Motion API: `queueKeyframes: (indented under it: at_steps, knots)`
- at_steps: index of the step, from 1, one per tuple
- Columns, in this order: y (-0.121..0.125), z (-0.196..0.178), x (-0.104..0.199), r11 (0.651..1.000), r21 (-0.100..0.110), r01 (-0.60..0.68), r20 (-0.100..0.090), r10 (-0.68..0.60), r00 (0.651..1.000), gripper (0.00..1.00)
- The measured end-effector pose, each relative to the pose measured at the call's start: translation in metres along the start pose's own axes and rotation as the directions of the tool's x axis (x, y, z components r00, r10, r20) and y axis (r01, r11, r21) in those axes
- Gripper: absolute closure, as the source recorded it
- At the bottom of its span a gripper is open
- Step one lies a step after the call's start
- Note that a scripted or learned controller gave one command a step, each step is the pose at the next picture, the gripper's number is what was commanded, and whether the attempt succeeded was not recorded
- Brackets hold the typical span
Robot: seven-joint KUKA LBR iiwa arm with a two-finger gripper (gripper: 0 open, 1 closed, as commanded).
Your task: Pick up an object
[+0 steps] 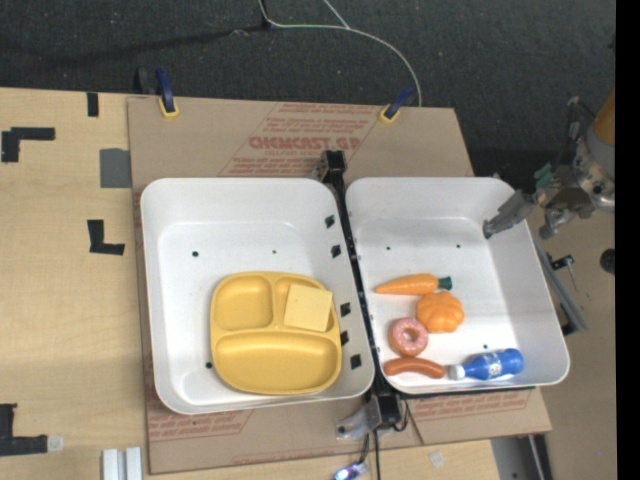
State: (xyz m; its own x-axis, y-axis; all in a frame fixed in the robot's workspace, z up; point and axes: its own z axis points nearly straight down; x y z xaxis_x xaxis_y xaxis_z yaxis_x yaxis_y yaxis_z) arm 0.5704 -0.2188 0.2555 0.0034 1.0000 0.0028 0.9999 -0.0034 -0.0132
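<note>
Gleaming round pumpkin [441,312], smooth white bin [520,278]

A robotics lab test bench: two shallow white bins [250,193] sit side by side on a printed cardboard sheet [300,138] held to a wooden bench [60,268] by blue-and-yellow clamps [165,93]. Left of the gripper [535,203], toy food [430,313] and a yellow divided plate [275,333] serve as props. Black tape marks [100,238] dot the benchtop, cables [380,43] trail over dark carpet behind.
</note>
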Motion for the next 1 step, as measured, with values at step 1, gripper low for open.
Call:
queueKeyframes:
  at_steps: [1]
  knots:
    - [0.002,-0.0064,0.0007,1.0,-0.01,0.004,0.003,-0.004,1.0,0.0]
